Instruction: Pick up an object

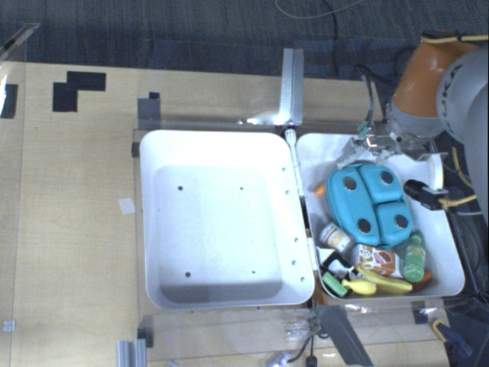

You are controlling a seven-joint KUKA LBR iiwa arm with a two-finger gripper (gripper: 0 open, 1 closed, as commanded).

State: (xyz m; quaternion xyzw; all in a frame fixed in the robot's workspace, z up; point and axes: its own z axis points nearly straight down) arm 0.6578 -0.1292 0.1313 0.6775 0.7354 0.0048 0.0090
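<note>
The tool [372, 142] hangs over the right white bin's [456, 270] far corner, grip state unclear, beside the blue plastic turtle-shaped toy [370, 203], probably seeking something graspable.

**What the view hides**

The arm [451, 90] is cut off by the right edge, so its upper links go unseen. The gripper [374, 145] is a blurred metallic tangle at the right bin's [306, 155] far rim. The blue turtle-shaped toy [370, 203] covers whatever lies beneath it. A printed packet [376, 260] has lettering too small to read, and the green bottle [413, 258] is partly buried among the clutter.
</note>
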